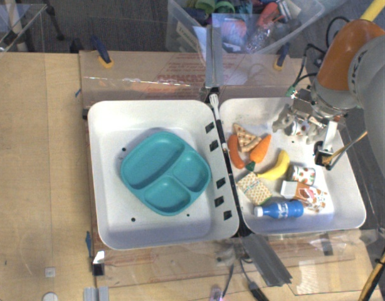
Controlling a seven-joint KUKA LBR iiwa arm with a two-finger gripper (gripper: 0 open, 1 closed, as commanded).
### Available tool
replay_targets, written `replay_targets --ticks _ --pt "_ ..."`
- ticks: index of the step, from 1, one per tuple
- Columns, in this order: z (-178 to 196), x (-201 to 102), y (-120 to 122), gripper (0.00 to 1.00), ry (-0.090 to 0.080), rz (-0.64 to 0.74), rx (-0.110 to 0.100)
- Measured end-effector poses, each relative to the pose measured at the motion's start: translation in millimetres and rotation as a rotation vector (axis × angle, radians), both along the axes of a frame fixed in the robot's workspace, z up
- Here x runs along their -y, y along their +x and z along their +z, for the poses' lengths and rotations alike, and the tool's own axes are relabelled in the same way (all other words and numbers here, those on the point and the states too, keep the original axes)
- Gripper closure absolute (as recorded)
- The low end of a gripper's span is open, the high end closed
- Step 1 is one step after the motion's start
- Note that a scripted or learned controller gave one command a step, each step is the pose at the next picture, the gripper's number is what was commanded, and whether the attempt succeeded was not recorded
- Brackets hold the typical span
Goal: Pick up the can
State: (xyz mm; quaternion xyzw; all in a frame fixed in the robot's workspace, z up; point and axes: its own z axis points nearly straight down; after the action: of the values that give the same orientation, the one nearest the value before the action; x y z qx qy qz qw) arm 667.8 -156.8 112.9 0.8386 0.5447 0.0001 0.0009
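The can [304,174] is small and silvery with a printed label. It lies in the right bin [349,187], just right of the banana [276,167]. My gripper [293,128] hangs over the back part of that bin, up and slightly left of the can and well apart from it. Its fingers stand open with nothing between them. The grey arm with its orange band [343,55] comes in from the upper right.
The right bin also holds a pizza slice [244,138], a carrot [261,148], a waffle piece [255,188], a blue bottle [281,210] and a printed carton [313,197]. A teal divided plate [165,172] lies in the left bin [105,168]. A clear tub of toys [242,5] stands behind.
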Motion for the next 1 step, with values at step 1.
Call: replay_targets --ticks 1 --pt "10.2 0.2 0.6 1.00 -0.001 0.001 0.002"
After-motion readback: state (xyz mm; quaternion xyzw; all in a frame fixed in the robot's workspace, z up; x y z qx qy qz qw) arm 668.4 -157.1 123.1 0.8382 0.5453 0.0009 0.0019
